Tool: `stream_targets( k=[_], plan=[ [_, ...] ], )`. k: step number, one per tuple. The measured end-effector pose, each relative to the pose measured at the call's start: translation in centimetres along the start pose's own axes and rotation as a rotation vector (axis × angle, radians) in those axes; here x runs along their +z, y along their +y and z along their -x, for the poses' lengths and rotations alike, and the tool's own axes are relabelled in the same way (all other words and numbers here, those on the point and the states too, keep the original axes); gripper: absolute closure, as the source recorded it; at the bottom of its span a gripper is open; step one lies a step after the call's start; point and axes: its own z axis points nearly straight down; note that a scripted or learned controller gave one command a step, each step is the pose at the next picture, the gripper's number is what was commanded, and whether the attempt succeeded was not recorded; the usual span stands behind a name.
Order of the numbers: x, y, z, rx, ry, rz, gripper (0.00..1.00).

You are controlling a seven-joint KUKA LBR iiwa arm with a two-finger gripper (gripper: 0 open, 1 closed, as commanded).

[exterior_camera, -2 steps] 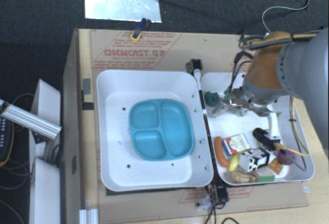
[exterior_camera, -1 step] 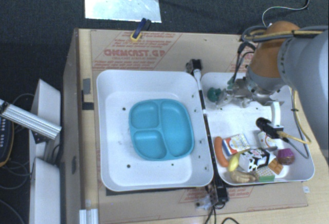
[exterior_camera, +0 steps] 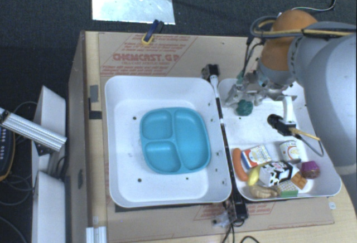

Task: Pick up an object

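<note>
Looks like a robotics lab: grey industrial arm at right of frame, two white bins on a cardboard-covered bench, dark carpet at top, loose cables at lower left.

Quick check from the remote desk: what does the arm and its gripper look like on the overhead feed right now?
The arm is a thick, rounded grey body with smooth casing. Above the wrist sits a bulbous orange band. Thin dark cables loop beside that band. The gripper is a small metallic grey assembly, too cluttered to make out in detail. No markings are legible.
</note>
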Motion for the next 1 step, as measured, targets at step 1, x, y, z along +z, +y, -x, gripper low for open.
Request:
stream_targets(
  k=[1],
  plan=[
    [-1.22,0.18,0.02,-0.003,-0.001,0.005,1.00]
  ],
)
